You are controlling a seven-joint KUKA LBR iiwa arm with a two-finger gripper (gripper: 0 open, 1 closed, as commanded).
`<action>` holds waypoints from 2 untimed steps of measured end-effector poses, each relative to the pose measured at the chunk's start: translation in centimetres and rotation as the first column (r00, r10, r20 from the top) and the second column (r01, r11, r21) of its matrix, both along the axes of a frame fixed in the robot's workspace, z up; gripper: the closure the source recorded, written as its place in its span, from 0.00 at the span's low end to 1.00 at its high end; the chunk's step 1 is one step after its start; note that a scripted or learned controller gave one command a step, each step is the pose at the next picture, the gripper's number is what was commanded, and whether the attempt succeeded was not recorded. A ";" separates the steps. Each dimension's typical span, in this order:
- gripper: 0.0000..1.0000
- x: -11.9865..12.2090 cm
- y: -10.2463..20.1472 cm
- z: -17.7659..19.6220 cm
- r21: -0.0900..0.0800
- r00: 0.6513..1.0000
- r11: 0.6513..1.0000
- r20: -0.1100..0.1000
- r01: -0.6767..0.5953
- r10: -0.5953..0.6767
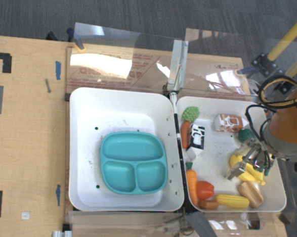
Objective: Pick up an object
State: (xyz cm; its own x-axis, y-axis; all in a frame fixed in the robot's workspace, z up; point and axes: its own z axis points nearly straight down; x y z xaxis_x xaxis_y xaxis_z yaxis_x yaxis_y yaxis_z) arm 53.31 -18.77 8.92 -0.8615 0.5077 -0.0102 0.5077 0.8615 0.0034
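Camera view takes in a cardboard-covered bench (19,147) on the left, then two white bins side by side. Left bin (82,116) holds a teal divided plate (134,161) with three compartments, lying flat near the middle. Right bin (222,146) carries a scatter of toy food. Along its left wall sits a carrot with a green leafy top (187,127), and just beside it a black-and-white card (198,136). Further down that wall lies an orange carrot (191,182), touching a red tomato-like piece (205,189). Near the upper middle rests a small white and orange carton (228,122). A yellow corn cob (232,201) lies along the near wall, with a tan bread-like piece (250,193) just to its right. Above these, the gripper (246,165) is down in the bin over a yellow banana-like object (248,170); its metal fingers sit against the yellow piece, but whether they pinch it or stand spread cannot be told. The grey arm with its orange band (290,120) enters from the right.
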 end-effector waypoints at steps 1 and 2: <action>1.00 0.4 0.0 1.3 -0.004 1.000 1.000 0.010 -0.002 0.002; 1.00 1.5 5.8 4.2 0.004 0.939 0.939 -0.004 0.343 -0.343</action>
State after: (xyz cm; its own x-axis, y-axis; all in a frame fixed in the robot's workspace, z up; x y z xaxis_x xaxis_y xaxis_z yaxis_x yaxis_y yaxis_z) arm 54.76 -12.96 13.09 -0.6350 0.7725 -0.0045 0.7725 0.6350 0.0045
